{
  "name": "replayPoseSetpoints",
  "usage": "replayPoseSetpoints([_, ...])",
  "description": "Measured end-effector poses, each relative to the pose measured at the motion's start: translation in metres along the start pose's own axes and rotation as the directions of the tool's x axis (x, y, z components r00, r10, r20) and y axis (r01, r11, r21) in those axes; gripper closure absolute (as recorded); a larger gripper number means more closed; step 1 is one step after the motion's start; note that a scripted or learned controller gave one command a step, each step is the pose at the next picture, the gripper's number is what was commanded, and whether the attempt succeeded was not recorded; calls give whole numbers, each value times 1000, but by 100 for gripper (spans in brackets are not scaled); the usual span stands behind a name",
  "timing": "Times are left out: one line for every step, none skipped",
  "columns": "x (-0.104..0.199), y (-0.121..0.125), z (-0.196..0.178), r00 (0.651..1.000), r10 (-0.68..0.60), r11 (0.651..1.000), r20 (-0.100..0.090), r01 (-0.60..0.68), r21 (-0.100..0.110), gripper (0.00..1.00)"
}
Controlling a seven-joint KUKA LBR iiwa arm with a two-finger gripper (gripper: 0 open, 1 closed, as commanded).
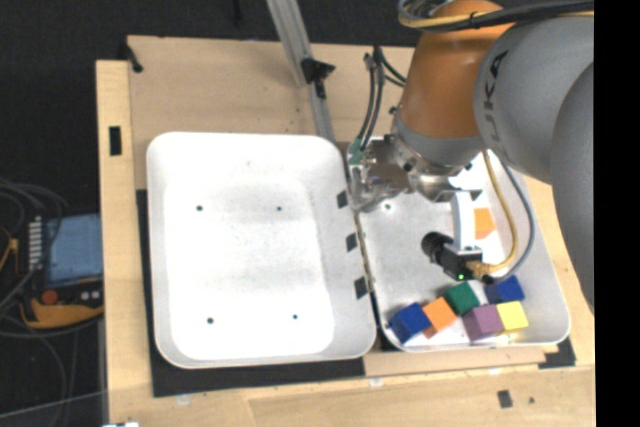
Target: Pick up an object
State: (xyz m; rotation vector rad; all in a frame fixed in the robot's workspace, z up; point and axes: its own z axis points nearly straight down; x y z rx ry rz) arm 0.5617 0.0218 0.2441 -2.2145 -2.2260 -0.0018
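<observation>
Several small blocks lie clustered at the near edge of the right bin (540,260): a blue block (408,320), an orange block (438,313), a green block (462,298), a purple block (483,322), a yellow block (513,316) and another blue block (506,290). A flat orange piece (484,223) lies farther back. My gripper (372,180) hangs low at the right bin's far left side, close to the wall between the bins and well away from the block cluster. The arm's orange band and wrist cover the back of that bin.
The left bin (245,245) stands beside the right one, their walls touching. A slanted metal rail (290,25) rises behind the bins. A black part with a cable (445,253) hangs from the wrist above the blocks. Cables and a blue box (70,250) lie off the bench's left.
</observation>
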Motion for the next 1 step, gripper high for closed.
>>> replayPoseSetpoints([53, -1, -4, 1000, -3, 1000, 0, 3, 0, 100])
